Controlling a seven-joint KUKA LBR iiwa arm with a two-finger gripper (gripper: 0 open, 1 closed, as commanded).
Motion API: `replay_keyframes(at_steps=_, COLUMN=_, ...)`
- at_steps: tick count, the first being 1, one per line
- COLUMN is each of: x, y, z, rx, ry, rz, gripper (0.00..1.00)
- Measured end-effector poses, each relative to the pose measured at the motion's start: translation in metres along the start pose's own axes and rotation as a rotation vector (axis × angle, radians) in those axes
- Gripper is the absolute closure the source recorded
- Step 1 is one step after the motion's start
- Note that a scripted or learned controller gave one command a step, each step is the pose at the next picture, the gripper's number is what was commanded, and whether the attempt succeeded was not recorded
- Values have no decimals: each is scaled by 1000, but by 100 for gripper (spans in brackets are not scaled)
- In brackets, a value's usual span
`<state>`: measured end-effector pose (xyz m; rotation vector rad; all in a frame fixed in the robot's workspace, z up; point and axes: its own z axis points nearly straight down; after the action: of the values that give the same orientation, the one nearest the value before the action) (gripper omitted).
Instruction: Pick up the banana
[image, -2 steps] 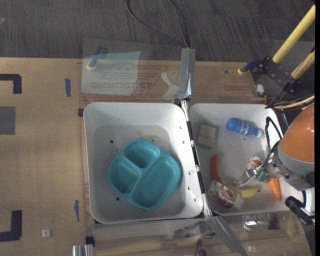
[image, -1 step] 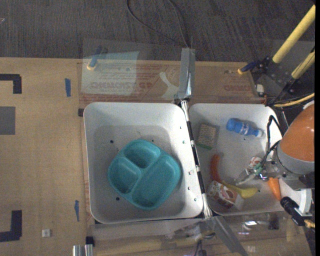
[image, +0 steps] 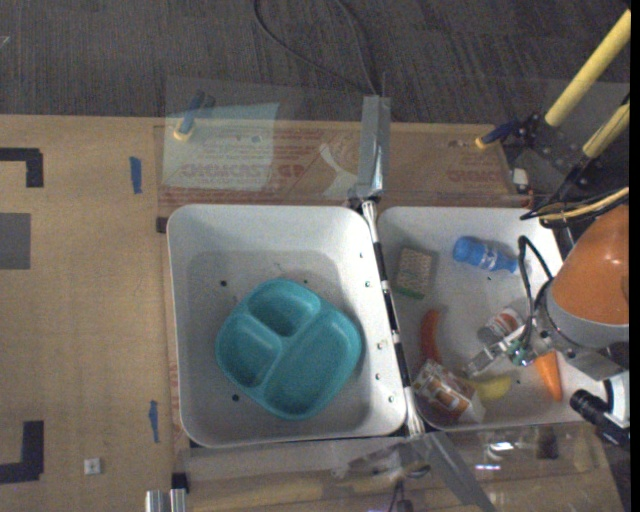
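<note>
Two shallow white bins sat side by side on the tan wooden worktop (image: 80, 330); the left white bin (image: 200, 240) filled the centre of the frame, and the right white bin (image: 440, 225) lay toward the right edge. In the left bin a teal plastic divided plate (image: 290, 347) rested flat, slightly below the bin's middle. The right bin held several things: a small tan square sponge-like block (image: 414, 271) near its upper left corner; a blue plastic bottle (image: 484, 254) lying on its side near the upper middle; an orange-red sausage-shaped toy (image: 430, 334) along the left wall; a crinkled clear packet with red and brown contents (image: 447, 392) in the lower left corner. The small yellow banana (image: 491, 385) lay in the lower middle of the right bin, just right of the packet and just beside an orange carrot-shaped toy (image: 549, 375). The grey arm with its orange band (image: 598, 280) came in from the right of the frame; its hand (image: 497, 352) hung just above the banana in the picture, metal fingers pointing left and down; whether the fingers stood wide or narrow could not be told, and the banana did not appear between them. A clear plastic sheet (image: 230, 145) lay on the worktop above the left bin.
</note>
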<state>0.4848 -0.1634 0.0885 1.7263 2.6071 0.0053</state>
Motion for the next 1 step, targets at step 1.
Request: replay_keyframes(at_steps=1, x=0, y=0, z=0, rx=0, ry=0, rz=0, gripper=0)
